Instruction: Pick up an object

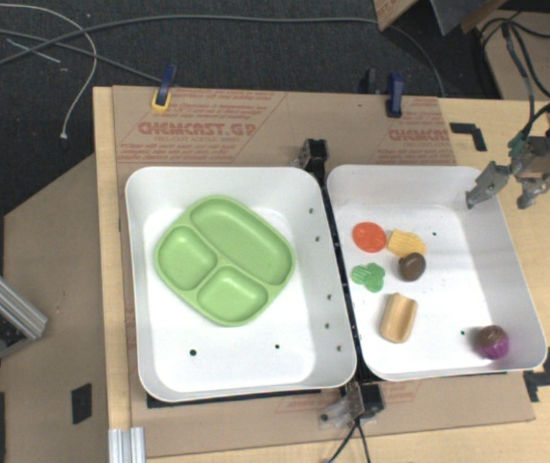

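— Two white bins on the bench: how many things in each?
— One in the left bin: a green tray with three compartments. Six in the right bin: an orange disc, a yellow block, a brown ball, a green clover shape, a tan cylinder and a purple ball.
— And the claw?
— At the right bin's far right corner, over its rim, fingers spread apart, nothing between them.
— Where do the things lie from it?
— All nearer the camera. The purple ball sits alone in the right bin's near right corner, well apart from the claw. The other five cluster by the left wall, disc and block touching, brown ball just beside the block.
— Anything in between?
— Bare bin floor. Two blue clamps grip the cardboard beyond the bins.
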